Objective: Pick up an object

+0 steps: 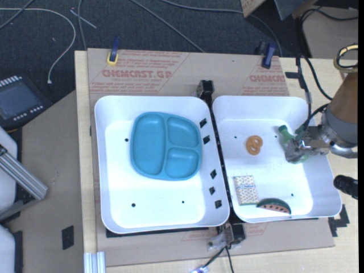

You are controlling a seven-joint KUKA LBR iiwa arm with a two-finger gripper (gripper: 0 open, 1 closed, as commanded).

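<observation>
Right white bin: the metal gripper sits low beside a small green object; whether it is open cannot be told. Orange pretzel-shaped piece, patterned packet, watermelon slice. Left bin: blue divided plastic plate.

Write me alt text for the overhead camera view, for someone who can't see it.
A grey robot arm reaches from the right into the right-hand white bin, its gripper low beside a small green object. That bin also holds an orange pretzel-shaped piece, a patterned packet and a watermelon slice; the left bin holds a blue divided plate.
</observation>
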